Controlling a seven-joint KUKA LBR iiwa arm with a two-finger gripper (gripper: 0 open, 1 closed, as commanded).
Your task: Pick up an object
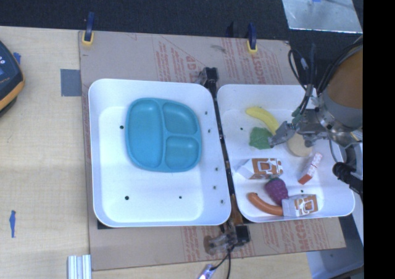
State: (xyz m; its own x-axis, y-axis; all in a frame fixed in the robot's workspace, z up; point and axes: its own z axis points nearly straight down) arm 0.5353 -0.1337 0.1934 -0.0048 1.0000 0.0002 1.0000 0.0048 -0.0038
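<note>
We judge the approach step is in hand: nothing is lifted. Our gripper point(290, 133) hangs low in the right bin point(231, 102); whether it is clenched or released we cannot tell. Just beside its tip lies the green object point(260, 138), with the banana point(261, 116) just beyond. Next we should centre over one and descend.

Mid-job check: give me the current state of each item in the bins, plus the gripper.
gripper: low over the right bin, beside the green item; nothing seen between its fingers
blue divided plate: flat in the left bin
banana: lying in the right bin
green item: below the banana
hot dog: lying near the front rim
purple item: resting against the hot dog
</note>
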